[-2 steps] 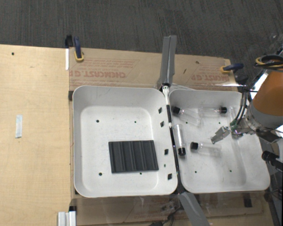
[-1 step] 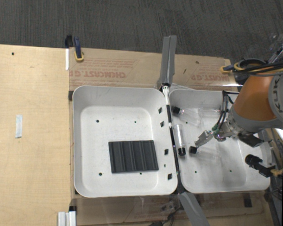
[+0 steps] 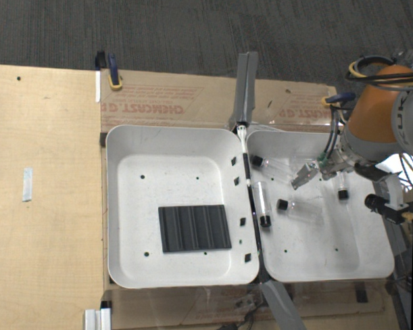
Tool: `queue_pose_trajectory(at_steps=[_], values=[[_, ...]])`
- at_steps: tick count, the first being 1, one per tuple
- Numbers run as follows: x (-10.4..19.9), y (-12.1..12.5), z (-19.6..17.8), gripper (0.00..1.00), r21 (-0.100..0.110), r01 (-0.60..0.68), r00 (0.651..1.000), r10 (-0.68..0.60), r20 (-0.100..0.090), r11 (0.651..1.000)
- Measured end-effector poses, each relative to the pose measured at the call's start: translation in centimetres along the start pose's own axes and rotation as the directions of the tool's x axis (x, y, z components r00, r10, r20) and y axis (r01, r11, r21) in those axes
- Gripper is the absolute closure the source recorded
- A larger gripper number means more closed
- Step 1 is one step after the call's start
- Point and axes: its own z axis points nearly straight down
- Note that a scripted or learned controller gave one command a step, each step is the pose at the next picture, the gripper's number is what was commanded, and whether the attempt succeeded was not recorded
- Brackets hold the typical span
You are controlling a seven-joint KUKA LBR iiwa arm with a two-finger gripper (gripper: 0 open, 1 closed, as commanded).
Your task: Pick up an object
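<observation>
My gripper [image 3: 305,176] hangs over the back middle of the right bin [image 3: 365,268], reaching in from the right under the orange-banded wrist [image 3: 374,109]. Several clear vials with black caps lie in this bin. One vial [image 3: 269,166] lies just left of the gripper, and another [image 3: 296,209] sits a little in front of it. A long clear tube [image 3: 261,203] rests along the bin's left wall. A small black-capped piece [image 3: 342,194] lies to the right, below the wrist. A black ribbed slab [image 3: 194,228] lies flat in the left bin [image 3: 124,192].
A grey divider post [image 3: 246,88] stands behind the seam between the two bins. Cardboard [image 3: 168,99] lies behind the left bin, with a blue clamp [image 3: 112,70] at its corner. Cables and black fittings [image 3: 384,208] crowd the right bin's right edge.
</observation>
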Motion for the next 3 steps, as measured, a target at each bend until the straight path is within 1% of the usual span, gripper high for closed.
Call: queue_pose_trajectory(at_steps=[1, 2, 3], values=[[-0.7, -7.8, -2.6, 0.0, 0.0, 0.022, 1.0, -0.022, -0.001, 1.0], [6.4, -0.8, -7.3, 0.0, 0.0, 0.04, 0.999, -0.04, 0.0, 0.999], [3.6, -1.1, -0.4, 0.0, 0.001, 0.067, 0.998, -0.067, -0.001, 0.998]])
